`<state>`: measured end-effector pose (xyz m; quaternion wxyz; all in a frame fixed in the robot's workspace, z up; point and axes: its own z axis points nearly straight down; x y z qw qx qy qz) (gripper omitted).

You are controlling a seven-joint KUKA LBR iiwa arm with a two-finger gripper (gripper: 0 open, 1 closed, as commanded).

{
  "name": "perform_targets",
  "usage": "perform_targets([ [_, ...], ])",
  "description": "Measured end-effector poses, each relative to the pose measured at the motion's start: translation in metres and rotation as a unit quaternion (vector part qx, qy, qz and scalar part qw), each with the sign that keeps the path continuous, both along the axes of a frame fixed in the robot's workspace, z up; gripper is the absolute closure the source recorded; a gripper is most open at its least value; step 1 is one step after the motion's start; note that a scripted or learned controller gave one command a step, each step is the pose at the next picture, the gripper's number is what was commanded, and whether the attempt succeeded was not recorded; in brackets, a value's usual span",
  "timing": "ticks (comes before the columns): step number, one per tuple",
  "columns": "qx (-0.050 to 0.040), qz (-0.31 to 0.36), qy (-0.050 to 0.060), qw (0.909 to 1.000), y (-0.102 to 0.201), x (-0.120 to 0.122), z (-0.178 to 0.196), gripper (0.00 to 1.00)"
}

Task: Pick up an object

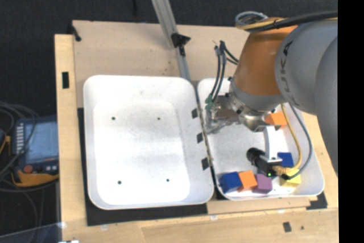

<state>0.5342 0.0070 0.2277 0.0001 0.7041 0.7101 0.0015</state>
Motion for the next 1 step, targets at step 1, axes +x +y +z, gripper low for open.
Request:
perform_targets([
  [1,0.0002,0.0,0.0,1.0,0.0499,-0.0039,0.009,1.0],
])
